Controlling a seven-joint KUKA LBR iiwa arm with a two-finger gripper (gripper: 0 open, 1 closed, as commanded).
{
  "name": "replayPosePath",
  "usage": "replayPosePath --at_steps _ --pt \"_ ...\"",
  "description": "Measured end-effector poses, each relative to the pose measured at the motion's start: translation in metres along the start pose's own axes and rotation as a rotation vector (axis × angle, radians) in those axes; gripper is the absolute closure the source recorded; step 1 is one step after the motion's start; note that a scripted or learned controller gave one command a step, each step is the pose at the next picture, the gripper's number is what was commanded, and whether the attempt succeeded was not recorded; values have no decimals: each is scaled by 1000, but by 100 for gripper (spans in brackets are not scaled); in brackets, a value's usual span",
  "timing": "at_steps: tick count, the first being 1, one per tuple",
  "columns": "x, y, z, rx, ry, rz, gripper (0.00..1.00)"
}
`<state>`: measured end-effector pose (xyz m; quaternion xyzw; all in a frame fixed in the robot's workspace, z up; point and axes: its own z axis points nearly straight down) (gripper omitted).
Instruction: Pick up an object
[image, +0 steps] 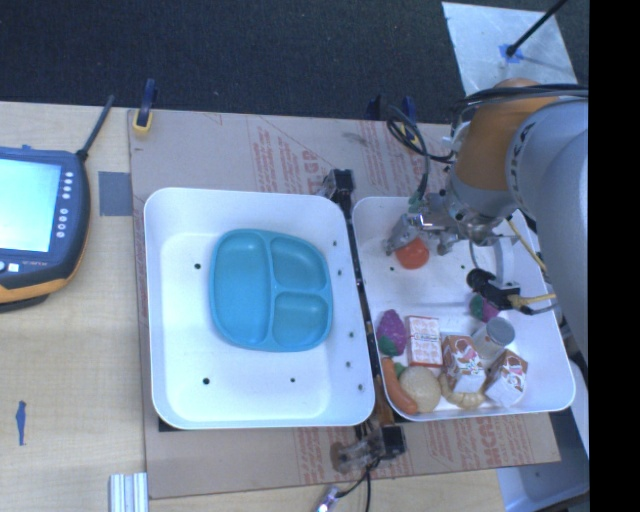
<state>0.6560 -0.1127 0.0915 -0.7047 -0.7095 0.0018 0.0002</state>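
Toys sit packed in the right bin (560, 395), so the gripper (412, 238) goes for the red ball (412, 254) lying alone. Its fingers (399, 240) look spread over the ball, not squeezing it.

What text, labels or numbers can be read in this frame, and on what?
None reads clearly.
Cardboard sheet: red printing, too blurred to read.
Red-and-white carton: printed label, too small to read.
Two red-and-white packets: markings illegible.
Handheld pendant: screen glares white, nothing legible.
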Motion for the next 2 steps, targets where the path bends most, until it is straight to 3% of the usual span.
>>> replayPosePath --at_steps 1,2 --pt "19 0 0 2 1 0 0" --pt "18 0 -11 4 1 -1 100"
